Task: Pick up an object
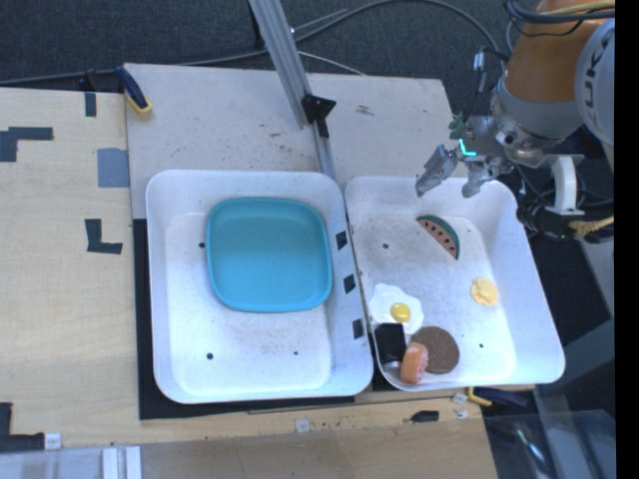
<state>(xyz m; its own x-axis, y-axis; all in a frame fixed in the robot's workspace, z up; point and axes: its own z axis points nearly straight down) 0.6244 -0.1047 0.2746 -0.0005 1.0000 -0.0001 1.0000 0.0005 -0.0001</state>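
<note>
Red and green, a watermelon slice (438, 236) lies flat in the far part of the right bin (519, 267), its long axis slanting from far left to near right, the curved rind on the far-right side. Bare white floor surrounds it on every side. Just beyond it, over the bin's far rim, the gripper (452, 175) hangs with its two fingers spread apart and nothing between them.

Nearer in the same bin, a small yellow piece (484, 291) sits toward the right wall, well apart from the slice. A fried egg (398, 308), a black block (389, 343), a brown round patty (436, 349) and an orange-pink piece (413, 363) crowd the near left corner.

In the left bin (170, 267) lies a blue square plate (269, 253). Both bins rest on a pale, speckled tabletop (220, 118), with a slanted metal bar (290, 58) crossing above it.
</note>
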